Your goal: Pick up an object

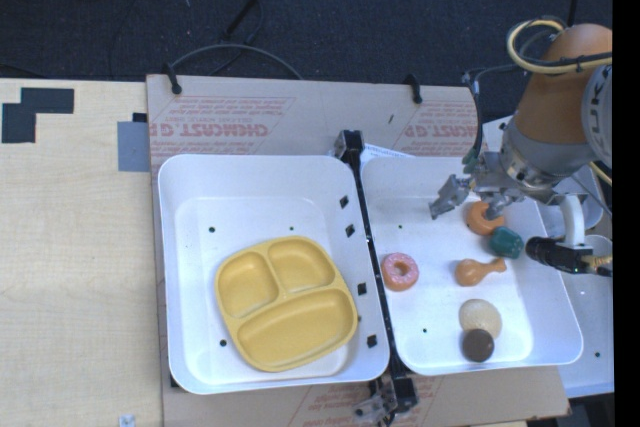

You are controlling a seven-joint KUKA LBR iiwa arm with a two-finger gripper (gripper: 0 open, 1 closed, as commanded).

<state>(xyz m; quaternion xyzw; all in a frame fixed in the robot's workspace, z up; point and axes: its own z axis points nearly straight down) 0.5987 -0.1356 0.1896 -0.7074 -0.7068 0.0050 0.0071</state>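
Note:
My gripper (468,205) hangs over the back of the right bin (555,335), its fingers spread open. One grey finger (441,204) points left over bare bin floor. A small orange object (484,219) lies just under the other finger, beside a teal object (505,242); nothing sits between the fingers. Further forward in this bin lie a pink frosted donut (400,271), an orange drumstick-shaped toy (478,269), a beige round piece (480,316) and a dark brown round piece (478,345).
The left bin (190,215) holds a yellow divided plate (287,302). A black divider rail (362,235) runs between the two bins. The arm's grey body with its orange band (560,95) stands over the right bin's far right corner.

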